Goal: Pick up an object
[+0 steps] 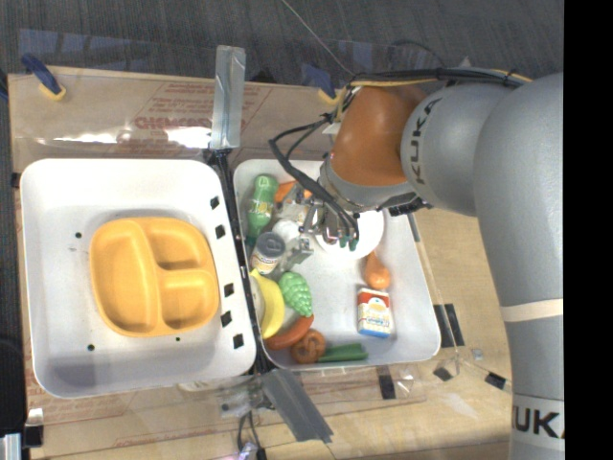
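1. The arm [498,161] reaches in from the right, and its orange band sits above the right bin [407,338].
2. The gripper [330,226] hangs low over the upper middle of that bin; whether it is spread or pressed together, I cannot tell, since the wrist hides much of it.
3. Just left of the gripper lie a green bottle [260,202] near the bin's upper left corner and a small grey-lidded jar [269,249] below it.
4. A white plate [369,233] lies partly under the gripper.
5. Lower left in the bin are a banana [272,307], a bunch of green grapes [297,293] touching it, and a carrot [293,333].
6. A small orange fruit [378,274] and a white carton [375,314] sit toward the right wall.
7. The left bin [48,257] holds a yellow divided tray [153,274].
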You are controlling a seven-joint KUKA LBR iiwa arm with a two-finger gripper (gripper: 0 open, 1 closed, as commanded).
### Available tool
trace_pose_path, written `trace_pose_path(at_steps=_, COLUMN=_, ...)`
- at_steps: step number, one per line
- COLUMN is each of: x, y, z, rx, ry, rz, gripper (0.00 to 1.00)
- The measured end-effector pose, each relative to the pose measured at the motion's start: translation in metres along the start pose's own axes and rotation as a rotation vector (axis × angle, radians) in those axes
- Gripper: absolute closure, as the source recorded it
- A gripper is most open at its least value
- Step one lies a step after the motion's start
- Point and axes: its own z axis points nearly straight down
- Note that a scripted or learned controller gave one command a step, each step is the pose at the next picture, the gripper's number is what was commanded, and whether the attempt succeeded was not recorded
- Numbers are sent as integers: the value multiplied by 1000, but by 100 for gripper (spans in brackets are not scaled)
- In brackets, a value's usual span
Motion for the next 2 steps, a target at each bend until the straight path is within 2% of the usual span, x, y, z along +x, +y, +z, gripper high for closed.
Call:
trace_pose_path(at_steps=1, x=-24, y=-33, z=-52, rx=1, ry=-4, rz=23, gripper=0)
trace_pose_path(at_steps=2, x=-31, y=11, z=-11, rx=1, ry=17, rz=235, gripper=0)
